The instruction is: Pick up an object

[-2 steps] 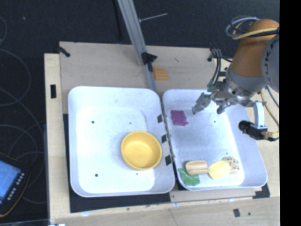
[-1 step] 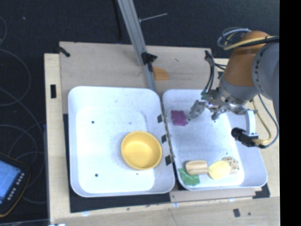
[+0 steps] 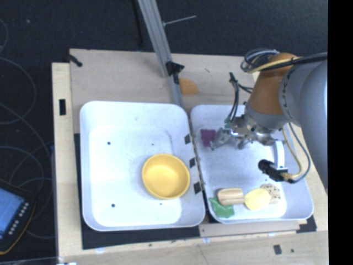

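The desk (image 3: 127,73) fills most of the frame and carries two white bins side by side. The left bin (image 3: 99,126) holds a yellow bowl (image 3: 165,176), which stands upright in its lower right part, near the wall between the bins.

The right bin (image 3: 298,206) holds several small things. A purple block (image 3: 207,136) lies in its upper left part. Along its lower edge there are a green piece (image 3: 222,207) in the lower left corner, a tan cylinder (image 3: 230,196) just beside it, a yellow lemon-like thing (image 3: 256,199) to the right of the cylinder, and a speckled pale thing (image 3: 272,190) touching the yellow one.

The arm (image 3: 287,93) comes in from the upper right of the frame. Its hand (image 3: 223,138) is low over the upper part of the right bin, just to the right of the purple block. How far the hand is open I cannot tell, and I see nothing clearly held in it.

A small orange thing (image 3: 188,86) lies on the desk above the bins, beside a grey metal bar (image 3: 157,32).
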Robot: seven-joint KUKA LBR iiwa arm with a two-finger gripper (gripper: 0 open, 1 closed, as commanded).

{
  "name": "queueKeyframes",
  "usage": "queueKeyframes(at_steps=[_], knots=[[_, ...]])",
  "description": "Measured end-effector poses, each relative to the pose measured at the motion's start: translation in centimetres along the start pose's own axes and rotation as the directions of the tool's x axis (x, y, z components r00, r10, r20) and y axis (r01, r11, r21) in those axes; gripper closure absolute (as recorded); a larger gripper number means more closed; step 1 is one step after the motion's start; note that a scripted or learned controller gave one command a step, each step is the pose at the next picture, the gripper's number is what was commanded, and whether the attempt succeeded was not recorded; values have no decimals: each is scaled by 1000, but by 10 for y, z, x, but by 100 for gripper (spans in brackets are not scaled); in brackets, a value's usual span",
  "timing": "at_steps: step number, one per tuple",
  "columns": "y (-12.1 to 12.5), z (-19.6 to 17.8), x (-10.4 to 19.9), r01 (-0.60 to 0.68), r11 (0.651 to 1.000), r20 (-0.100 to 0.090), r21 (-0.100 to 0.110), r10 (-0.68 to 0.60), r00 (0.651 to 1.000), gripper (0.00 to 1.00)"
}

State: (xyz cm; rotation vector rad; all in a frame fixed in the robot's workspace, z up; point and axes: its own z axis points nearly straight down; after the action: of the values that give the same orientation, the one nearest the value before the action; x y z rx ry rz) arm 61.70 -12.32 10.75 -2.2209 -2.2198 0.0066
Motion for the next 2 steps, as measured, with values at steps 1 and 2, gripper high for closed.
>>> queueKeyframes(at_steps=[1, 2], knots=[[2, -15, -1, -4, 1000, -1, -8, 4, 1000, 100], [-4, -62, -1, -5, 1000, -1, -10, 5, 1000, 100]])
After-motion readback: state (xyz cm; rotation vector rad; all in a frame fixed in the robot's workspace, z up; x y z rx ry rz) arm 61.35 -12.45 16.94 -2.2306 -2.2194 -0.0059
